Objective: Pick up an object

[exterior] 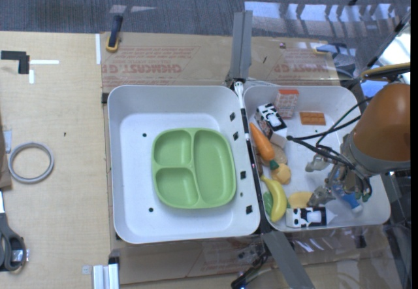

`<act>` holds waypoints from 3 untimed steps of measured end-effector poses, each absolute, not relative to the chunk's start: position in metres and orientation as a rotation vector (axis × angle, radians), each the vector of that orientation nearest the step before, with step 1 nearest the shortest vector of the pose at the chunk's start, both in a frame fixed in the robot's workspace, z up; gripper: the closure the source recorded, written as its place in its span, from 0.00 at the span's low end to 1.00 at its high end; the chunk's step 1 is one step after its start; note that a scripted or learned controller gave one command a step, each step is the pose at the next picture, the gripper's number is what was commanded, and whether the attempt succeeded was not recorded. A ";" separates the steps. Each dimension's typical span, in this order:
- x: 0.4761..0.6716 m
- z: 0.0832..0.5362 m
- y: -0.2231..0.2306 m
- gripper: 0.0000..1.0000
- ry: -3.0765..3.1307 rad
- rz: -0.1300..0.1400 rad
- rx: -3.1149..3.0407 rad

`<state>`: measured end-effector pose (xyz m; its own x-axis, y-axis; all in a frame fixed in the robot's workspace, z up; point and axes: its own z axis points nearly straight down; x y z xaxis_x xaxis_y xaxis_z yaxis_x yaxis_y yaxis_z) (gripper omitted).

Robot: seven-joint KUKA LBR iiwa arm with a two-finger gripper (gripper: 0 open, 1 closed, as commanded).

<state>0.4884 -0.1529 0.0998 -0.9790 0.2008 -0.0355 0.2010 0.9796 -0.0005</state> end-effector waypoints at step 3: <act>0.479 0.093 -0.222 0.00 3.084 -0.002 0.573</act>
<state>0.4791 -0.2220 0.0931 -0.9332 0.3593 -0.0049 0.3593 0.9332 -0.0001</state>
